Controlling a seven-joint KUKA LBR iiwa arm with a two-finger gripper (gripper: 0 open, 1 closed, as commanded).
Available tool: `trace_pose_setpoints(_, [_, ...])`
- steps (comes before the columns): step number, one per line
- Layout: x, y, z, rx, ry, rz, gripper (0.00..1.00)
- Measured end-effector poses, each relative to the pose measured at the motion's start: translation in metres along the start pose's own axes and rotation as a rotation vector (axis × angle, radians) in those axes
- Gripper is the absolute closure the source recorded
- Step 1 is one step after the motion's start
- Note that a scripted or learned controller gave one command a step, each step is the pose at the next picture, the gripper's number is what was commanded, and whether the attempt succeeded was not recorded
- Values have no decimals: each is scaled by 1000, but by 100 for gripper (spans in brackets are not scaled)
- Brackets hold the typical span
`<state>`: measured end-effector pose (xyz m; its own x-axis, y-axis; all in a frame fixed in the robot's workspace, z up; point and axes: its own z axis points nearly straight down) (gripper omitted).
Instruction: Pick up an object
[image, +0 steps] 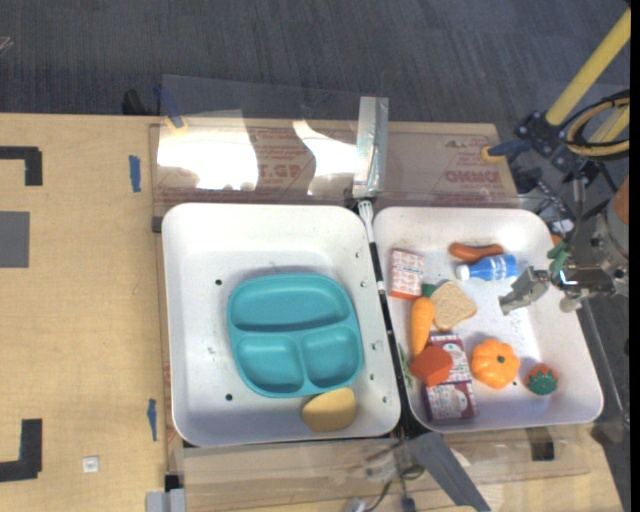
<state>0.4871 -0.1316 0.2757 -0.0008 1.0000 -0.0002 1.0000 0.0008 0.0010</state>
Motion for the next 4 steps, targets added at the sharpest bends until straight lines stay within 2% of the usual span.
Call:
trace_pose_setpoints(1, [36, 25, 107, 7, 3, -194, 0])
trace_pose_setpoints(2, [-8, 46, 122, 1, 0, -101, 0])
trace_pose_setpoints(3, [24, 28, 183, -18, -4, -304, 0])
trace_pose_setpoints(4, [28, 93, 183, -15, -2, -69, 0])
